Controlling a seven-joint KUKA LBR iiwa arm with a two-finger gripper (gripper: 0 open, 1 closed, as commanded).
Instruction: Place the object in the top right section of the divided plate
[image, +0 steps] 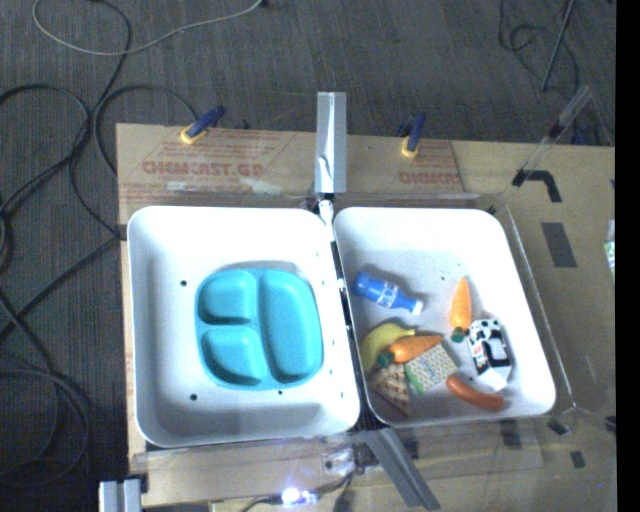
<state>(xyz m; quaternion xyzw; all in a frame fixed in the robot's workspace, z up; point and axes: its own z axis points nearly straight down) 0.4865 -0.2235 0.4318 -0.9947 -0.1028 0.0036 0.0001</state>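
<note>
How the gripper stands cannot be told from this overhead view of the bench. The turquoise plastic divided plate, with two small sections on its left and one long section on its right, lies flat in the middle of the shallow white left bin. Everything loose lies to the right of the plate, across the shared rim, in the shallow white right bin, so the object for the task is well apart from the plate. Nearest the plate's upper right corner is a small blue plastic bottle with a white cap, lying on its side. Level with the plate's lower half, a yellow toy banana touches an orange toy carrot with a green top; just below them sit a pale square waffle-patterned piece and a brown textured piece. Farther right of the plate are a second orange toy carrot, a black-and-white toy carton and, lowest, a red-orange toy sausage. Above the plate, beyond the bins, a brown printed cardboard sheet is held by two blue-and-yellow clamps, with a grey metal post between them. Left of the plate, black cables cross dark carpet.
</note>
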